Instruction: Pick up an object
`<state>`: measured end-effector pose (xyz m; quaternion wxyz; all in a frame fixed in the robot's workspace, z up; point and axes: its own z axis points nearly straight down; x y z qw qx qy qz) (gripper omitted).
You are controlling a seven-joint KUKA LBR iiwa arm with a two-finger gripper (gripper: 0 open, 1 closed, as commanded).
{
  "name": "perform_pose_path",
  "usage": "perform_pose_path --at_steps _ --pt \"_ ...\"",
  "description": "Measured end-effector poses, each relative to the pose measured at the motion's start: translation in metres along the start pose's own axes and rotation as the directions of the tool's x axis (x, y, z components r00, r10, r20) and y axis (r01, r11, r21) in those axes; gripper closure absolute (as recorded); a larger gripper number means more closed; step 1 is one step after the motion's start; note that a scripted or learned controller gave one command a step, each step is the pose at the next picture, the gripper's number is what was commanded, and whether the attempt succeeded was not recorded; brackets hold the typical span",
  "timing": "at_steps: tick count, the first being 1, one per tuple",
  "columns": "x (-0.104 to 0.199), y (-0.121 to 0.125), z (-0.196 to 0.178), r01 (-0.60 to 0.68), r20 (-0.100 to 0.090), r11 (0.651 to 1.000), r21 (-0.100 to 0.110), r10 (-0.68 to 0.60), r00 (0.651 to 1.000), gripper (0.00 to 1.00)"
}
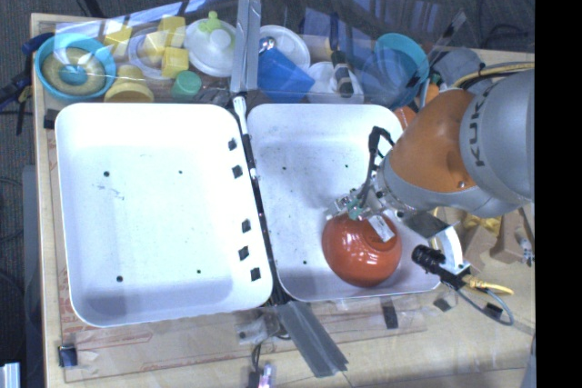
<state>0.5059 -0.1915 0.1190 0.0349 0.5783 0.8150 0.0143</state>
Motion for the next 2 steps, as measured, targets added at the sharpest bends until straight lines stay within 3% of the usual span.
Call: perform_pose_path --at_steps 1,2 --pt "0.0 0.001 0.0 0.001 0.0 1.0 -0.001 -0.001 1.0 0.0" --pt "0.0 0.014 -0.004 -0.098 -0.024 0.994 0.046 0.099 0.995 0.0"
